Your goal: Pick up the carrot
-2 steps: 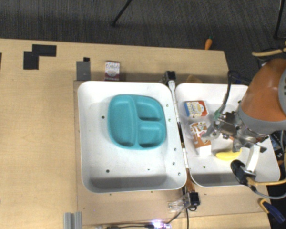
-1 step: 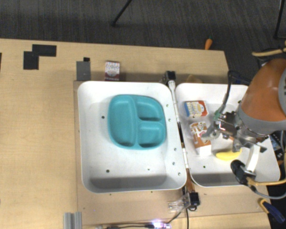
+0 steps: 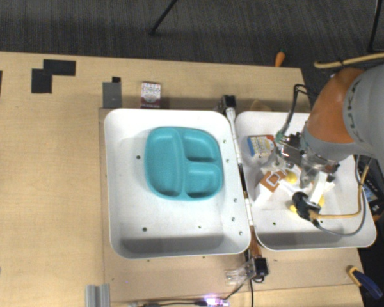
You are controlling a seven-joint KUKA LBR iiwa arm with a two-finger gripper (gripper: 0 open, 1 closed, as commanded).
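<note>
Carrot [image 3: 270,181] lies just left of the pincer [image 3: 293,165]; its grip state unclear.

Grey arm [image 3: 365,107] enters from right, orange band above wrist, bent downward; gripper [image 3: 301,168] low, pointing down and left.

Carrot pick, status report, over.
Gripper low in right bin, fingers not readable. Carrot not identifiable among the clutter. Teal tray sits alone in left bin.

No legible text, labels or numbers.
</note>
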